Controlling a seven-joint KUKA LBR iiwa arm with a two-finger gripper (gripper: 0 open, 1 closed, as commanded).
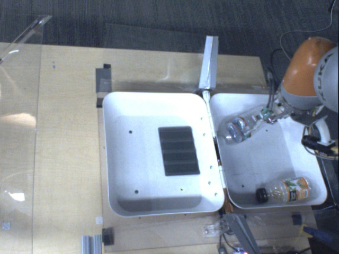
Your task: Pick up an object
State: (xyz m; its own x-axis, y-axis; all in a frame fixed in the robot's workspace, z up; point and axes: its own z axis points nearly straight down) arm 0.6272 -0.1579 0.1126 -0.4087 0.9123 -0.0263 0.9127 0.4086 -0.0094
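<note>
Arm [312, 73] cut off at right edge; gripper [269, 114] small, blurry; can't tell finger state. Clear bottle [238, 128] in right bin [265, 163], upper left part, long axis diagonal, one end toward gripper, contact unclear. 2nd bottle [283, 191], black cap pointing left, lies along near wall. Dark ridged block [179, 150] in left bin [132, 157].

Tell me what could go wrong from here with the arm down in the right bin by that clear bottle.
The clear bottle lies on its side beside the gripper; being round, it may roll off toward the right bin's wall if nudged. Whether the gripper has it is unclear, so a lift could come up empty. The capped bottle lies by the front rim, apart from the arm.
</note>
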